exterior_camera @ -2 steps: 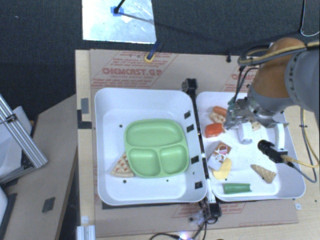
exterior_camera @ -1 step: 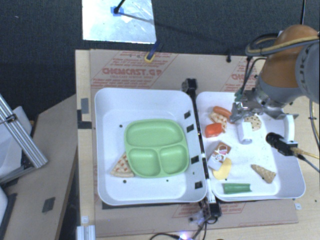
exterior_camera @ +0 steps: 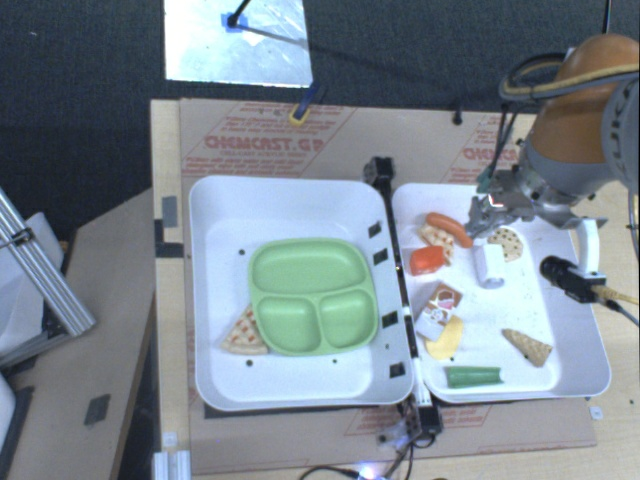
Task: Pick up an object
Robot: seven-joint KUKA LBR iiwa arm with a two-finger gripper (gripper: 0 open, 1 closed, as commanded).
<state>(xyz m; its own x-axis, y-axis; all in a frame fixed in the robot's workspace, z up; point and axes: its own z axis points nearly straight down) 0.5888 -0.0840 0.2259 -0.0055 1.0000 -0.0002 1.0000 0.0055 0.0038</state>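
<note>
tool (exterior_camera: pixel 488 260) low in right white bin (exterior_camera: pixel 580 373) | grip state: cannot tell | long orange-red sausage piece (exterior_camera: pixel 448 227) just left of it, axis slanting far-left to near-right

One fixed camera looks down at a slant on the bench (exterior_camera: pixel 170 268), taking in both white bins (exterior_camera: pixel 215 368).

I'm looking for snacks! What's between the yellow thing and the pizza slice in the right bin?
Just bare white bin floor between the yellow piece and the pizza slice, seen from above.

Two white bins (exterior_camera: pixel 215 368), one green tray (exterior_camera: pixel 310 296), and roughly nine toy food pieces (exterior_camera: pixel 428 260) altogether.
</note>
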